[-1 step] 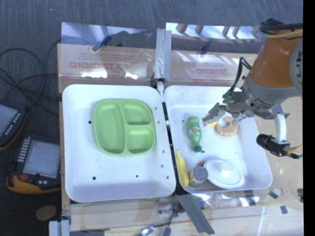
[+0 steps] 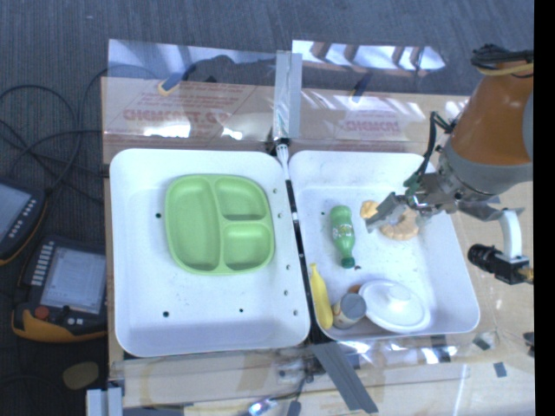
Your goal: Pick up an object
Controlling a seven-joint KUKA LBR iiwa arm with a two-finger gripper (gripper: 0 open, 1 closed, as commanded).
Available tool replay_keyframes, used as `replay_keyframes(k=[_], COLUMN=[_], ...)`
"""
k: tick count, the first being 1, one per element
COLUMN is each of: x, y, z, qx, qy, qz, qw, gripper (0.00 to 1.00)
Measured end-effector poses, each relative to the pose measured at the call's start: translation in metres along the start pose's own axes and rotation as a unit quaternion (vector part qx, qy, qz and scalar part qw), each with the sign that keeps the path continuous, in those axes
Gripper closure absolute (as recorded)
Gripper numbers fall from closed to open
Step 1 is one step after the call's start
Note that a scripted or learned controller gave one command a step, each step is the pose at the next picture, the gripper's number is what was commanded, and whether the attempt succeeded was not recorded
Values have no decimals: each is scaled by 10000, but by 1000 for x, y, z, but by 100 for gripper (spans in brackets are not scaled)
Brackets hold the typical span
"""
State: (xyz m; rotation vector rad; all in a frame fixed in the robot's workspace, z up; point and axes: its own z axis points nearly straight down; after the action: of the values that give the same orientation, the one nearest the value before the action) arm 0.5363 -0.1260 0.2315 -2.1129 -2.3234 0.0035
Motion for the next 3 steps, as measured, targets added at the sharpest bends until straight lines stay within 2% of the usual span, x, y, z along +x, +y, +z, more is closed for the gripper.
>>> replay_keyframes(k=[1, 2, 3], x=[22, 23, 24], y=[37, 43, 45], z=[142, 142, 133], qx=[-51, -33, -41], qy=[-9, -5, 4], qz=[116, 317, 317], qw=[9999, 9995, 9995], gripper=[0, 0, 100])
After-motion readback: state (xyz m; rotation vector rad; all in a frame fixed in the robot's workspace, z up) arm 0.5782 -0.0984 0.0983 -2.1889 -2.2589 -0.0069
